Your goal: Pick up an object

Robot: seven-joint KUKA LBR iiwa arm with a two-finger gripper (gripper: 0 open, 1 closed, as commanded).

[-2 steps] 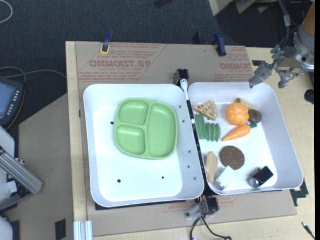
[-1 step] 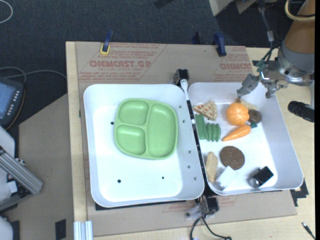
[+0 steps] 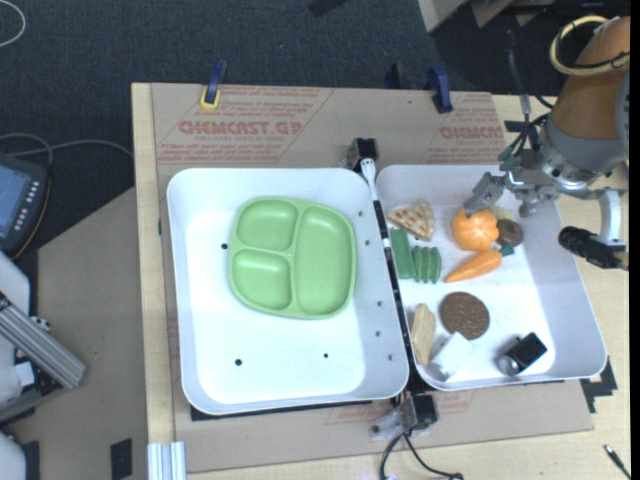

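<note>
My gripper (image 3: 506,198) hangs over the back of the right bin (image 3: 585,303), its fingers spread open with nothing between them. Just below and slightly left of it lies an orange fruit (image 3: 475,230), with a small brown round piece (image 3: 510,232) at its right side. A toy carrot (image 3: 474,264) lies in front of the orange. Green pea pods (image 3: 415,258) and a tan wedge slice (image 3: 412,218) sit near the bin's left wall. A brown round cookie (image 3: 465,314), a pale bread stick (image 3: 424,330), a white block (image 3: 455,353) and a black clip-like object (image 3: 522,353) lie toward the front.
The left bin (image 3: 200,358) holds a green divided plate (image 3: 294,256). A black divider strip (image 3: 382,258) runs between the bins. The grey arm with its orange band (image 3: 590,98) comes in from the upper right, over the bin's far corner.
</note>
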